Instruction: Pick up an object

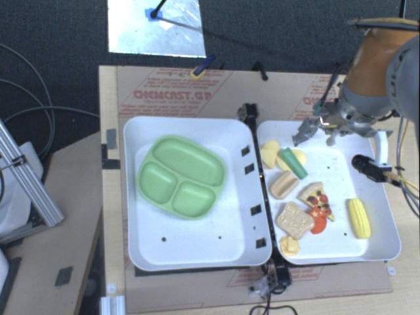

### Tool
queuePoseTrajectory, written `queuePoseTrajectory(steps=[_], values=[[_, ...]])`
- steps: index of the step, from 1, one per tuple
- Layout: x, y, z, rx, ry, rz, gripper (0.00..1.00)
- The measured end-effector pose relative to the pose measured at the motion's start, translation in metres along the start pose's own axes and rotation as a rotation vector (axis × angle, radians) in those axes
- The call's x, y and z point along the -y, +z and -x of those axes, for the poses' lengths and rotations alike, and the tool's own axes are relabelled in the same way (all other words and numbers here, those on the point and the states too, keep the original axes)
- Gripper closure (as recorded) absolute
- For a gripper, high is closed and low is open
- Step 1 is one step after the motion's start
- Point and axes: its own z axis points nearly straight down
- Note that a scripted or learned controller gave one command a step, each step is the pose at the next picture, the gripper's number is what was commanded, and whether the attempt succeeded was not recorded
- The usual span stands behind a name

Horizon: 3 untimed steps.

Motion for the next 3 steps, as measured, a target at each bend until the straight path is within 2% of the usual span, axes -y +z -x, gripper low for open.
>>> queuePoseTrajectory(steps=[1,2,3], values=[[0.032,0.099,-0.026,0.000,0.000,-0.002,0.00],[0.029,0.084,-0.024,0.001,0.002,0.005,1.00],[0.086,0.103,-0.026,-0.001,0.003,-0.006,1.00]])
